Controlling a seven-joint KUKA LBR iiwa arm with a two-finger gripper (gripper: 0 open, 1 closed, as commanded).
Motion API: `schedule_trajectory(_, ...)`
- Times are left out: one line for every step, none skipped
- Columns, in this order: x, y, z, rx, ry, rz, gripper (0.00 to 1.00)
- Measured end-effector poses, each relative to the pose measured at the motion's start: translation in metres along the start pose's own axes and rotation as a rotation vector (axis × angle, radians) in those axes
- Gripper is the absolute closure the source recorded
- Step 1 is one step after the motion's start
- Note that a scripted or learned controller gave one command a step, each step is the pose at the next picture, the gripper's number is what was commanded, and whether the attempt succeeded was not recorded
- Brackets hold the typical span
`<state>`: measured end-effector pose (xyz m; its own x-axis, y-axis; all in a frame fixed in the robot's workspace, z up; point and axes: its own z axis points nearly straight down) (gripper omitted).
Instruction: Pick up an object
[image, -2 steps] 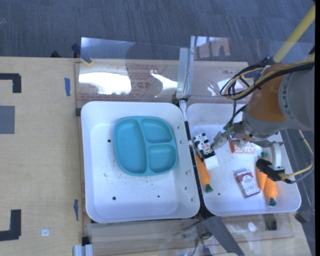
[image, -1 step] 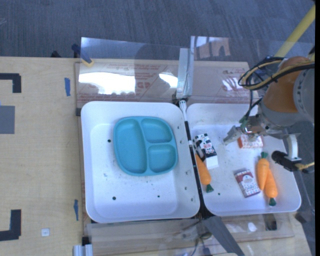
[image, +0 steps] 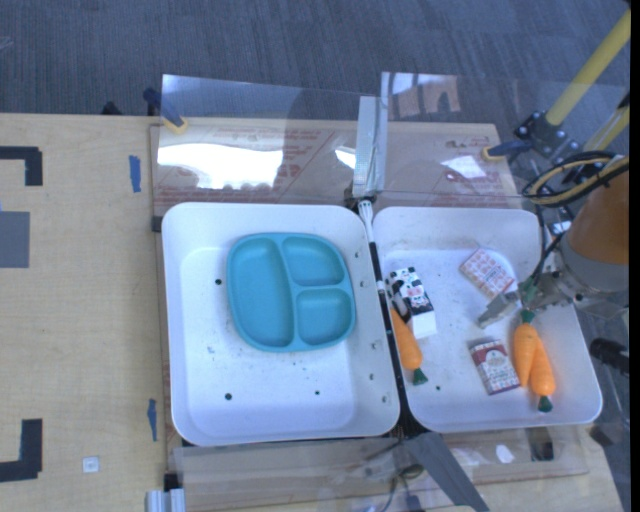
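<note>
**A:** Where is the gripper (image: 522, 300)?

**B:** Low over the right bin (image: 455, 405), near its right wall, at the end of the grey arm (image: 600, 240) with the orange band. Its tip sits just above the top end of an orange carrot (image: 535, 362), which lies along that wall with its green stem toward the near rim.

**A:** Are the fingers spread or pinched?

**B:** I cannot tell; they blur into a thin grey shape, and nothing is plainly seen between them.

**A:** What lies around it?

**B:** Just left of the carrot is a small red packet (image: 495, 365). Up toward the far wall lies a pale patterned packet (image: 487, 271). By the bin's left wall a black-and-white box (image: 411, 297) touches a second carrot (image: 407, 347).

**A:** And the other bin?

**B:** The left bin (image: 200, 400) holds a blue divided plate (image: 291, 291), three compartments, lying flat near its middle.
</note>
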<state>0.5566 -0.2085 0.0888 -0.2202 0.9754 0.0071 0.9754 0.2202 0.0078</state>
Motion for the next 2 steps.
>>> schedule_trajectory(0.016, -0.025, 0.002, 0.001, -0.008, 0.059, 0.0)
schedule_trajectory(0.022, 0.113, 0.006, 0.009, -0.006, 0.04, 0.0)
